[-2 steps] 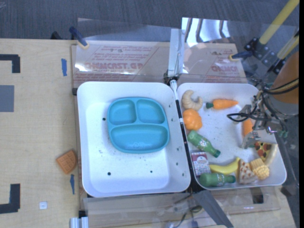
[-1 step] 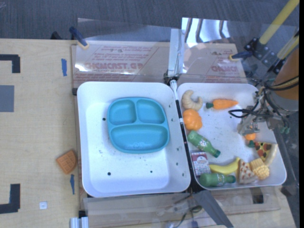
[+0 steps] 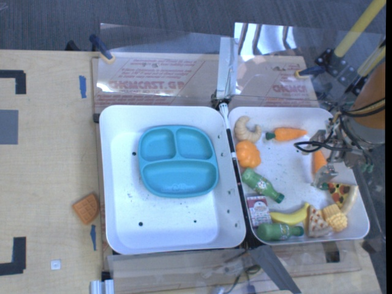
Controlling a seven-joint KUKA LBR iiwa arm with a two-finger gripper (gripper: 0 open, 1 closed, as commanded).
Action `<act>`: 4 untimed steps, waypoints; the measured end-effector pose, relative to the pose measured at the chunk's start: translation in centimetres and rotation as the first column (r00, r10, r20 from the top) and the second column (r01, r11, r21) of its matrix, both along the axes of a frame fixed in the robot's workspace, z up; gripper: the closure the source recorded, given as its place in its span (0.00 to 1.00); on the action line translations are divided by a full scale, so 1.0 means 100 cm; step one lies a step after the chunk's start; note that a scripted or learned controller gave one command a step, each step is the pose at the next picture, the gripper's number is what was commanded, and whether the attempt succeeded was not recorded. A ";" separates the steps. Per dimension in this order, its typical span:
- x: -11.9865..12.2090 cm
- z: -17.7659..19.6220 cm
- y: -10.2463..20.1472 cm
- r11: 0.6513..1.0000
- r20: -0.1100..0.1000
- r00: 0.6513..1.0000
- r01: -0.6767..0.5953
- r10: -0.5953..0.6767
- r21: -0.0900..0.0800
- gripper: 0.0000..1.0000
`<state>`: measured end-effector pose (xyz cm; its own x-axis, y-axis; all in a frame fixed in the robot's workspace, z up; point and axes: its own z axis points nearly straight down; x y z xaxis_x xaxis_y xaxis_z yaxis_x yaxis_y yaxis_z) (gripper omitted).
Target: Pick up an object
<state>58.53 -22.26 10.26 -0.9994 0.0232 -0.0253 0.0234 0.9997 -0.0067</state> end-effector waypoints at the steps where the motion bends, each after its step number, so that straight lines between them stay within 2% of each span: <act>1: 0.013 -0.014 -0.001 1.000 -0.014 1.000 0.001 -0.001 0.004 0.00; 2: 0.018 0.001 -0.001 1.000 0.001 1.000 0.000 0.000 -0.002 1.00; 3: 0.017 0.000 -0.001 1.000 -0.001 1.000 0.000 0.000 -0.001 0.00; 4: 0.026 -0.015 -0.001 0.998 -0.014 0.998 0.063 -0.063 0.006 0.00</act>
